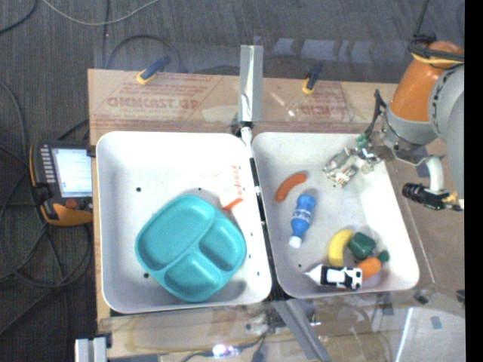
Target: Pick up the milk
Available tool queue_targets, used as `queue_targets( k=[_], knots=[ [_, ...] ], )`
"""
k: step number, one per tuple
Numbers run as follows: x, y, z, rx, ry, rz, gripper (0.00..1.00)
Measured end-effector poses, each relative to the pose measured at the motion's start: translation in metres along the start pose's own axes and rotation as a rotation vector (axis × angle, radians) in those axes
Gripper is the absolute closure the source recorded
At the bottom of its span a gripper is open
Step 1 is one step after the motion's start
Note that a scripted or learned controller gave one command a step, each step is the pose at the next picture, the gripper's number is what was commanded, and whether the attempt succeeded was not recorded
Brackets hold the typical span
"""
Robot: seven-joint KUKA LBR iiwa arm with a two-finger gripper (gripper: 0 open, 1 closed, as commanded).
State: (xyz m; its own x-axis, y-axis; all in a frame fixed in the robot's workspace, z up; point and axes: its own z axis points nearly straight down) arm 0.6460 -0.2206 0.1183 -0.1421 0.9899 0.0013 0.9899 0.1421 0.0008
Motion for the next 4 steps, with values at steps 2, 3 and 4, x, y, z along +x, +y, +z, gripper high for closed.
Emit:
queue_targets(
  k=[2, 3, 4],
  knots=[
    [0.0, -0.029, -0.009, 0.002, -0.004, -0.263, 0.0],
    [0.0, 0.015, 0.026, 0.006, 0.007, -0.294, 0.0],
    [-0.003, 0.01, -0.006, -0.001, -0.002, -0.251, 0.0]
  ],
)
